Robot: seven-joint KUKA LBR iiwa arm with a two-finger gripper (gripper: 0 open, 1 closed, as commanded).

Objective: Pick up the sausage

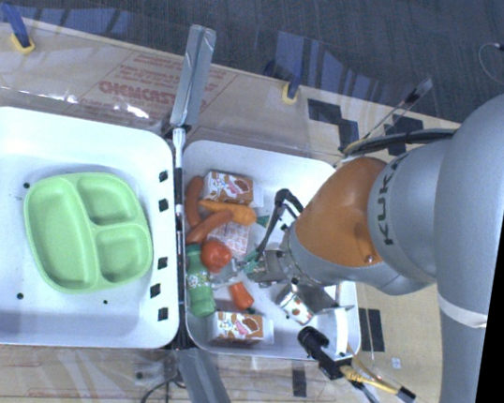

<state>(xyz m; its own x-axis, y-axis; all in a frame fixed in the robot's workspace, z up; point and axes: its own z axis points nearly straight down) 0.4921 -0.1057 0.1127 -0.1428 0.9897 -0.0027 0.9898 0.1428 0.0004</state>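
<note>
The sausage (206,227) is a reddish-brown link lying at a slant in the left half of the right bin (318,170). It sits just under an orange carrot (230,209) and above a red tomato (216,255). My gripper (263,269) hangs low inside the same bin, to the right of the tomato and a short way right of the sausage, apart from it. The orange wrist band and grey arm cover the bin's right half. Nothing shows in the gripper's hold.
The right bin also holds a printed carton (227,185) at the back, a green bottle (199,288), a small orange piece (242,296) and another carton (240,327) at the front. A green divided plate (86,231) lies in the left bin (15,139).
</note>
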